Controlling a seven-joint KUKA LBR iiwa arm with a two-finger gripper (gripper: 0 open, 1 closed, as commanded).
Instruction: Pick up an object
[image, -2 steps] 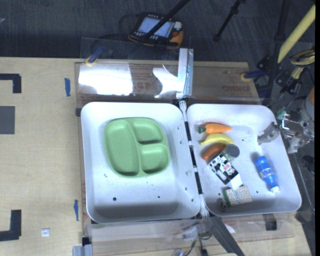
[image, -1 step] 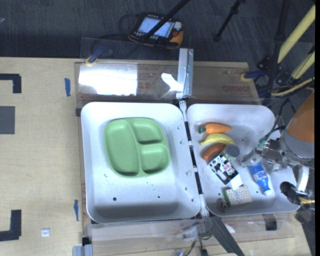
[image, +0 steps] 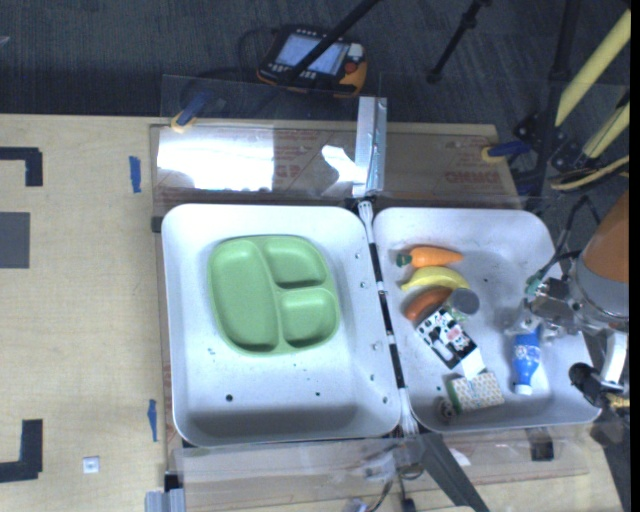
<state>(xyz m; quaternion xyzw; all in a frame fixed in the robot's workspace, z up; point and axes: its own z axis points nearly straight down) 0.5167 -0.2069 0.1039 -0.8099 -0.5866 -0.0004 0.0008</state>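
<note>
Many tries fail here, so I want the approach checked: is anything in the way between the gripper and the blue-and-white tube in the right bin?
Nothing visible is. The gripper hangs just above the blue-and-white tube, and the other items lie further left.

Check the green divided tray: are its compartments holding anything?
Empty. The green tray lies flat in the left bin, and all three compartments show bare green.

No legible text or labels anywhere
</note>
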